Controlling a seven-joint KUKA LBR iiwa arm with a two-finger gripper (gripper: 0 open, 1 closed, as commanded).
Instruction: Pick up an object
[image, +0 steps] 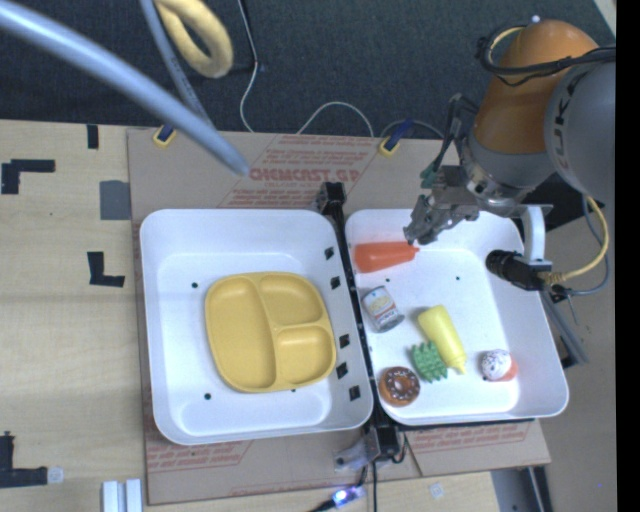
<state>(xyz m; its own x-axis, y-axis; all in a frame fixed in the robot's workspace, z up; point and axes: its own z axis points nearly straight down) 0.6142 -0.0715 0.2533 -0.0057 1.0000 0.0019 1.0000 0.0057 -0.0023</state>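
Bins are seen side by side on the bench (60, 290) from above, and the action is all on the right of the frame. The left bin (165, 240) carries a yellow divided plate (268, 330) at its centre. The right bin (530, 390) carries the loose things: an orange carrot (384, 255) at its upper left corner, a small can (381, 308) just below it, a yellow corn-shaped piece (443, 336) in the middle, a green spiky toy (430, 361) touching that piece's lower side, a doughnut (399, 385) near the lower left edge, and a red-and-white ball (495, 366) toward the lower right.

The arm is brought in from the upper right, its orange band plainly visible, and the tool (425, 228) is placed low over the upper part of the right bin, right at the carrot's right-hand tip. Whether the tool is wide or narrow cannot be told from this slant; its dark tips are bunched together against the bin's white floor. Nothing is seen lifted between them.

As for progress, the task is judged to be at the approach or grasp stage. The carrot is taken to be the likely target, and it is seen lying flat on the bin floor. A closing on it and a clean lift are what is left to be done.
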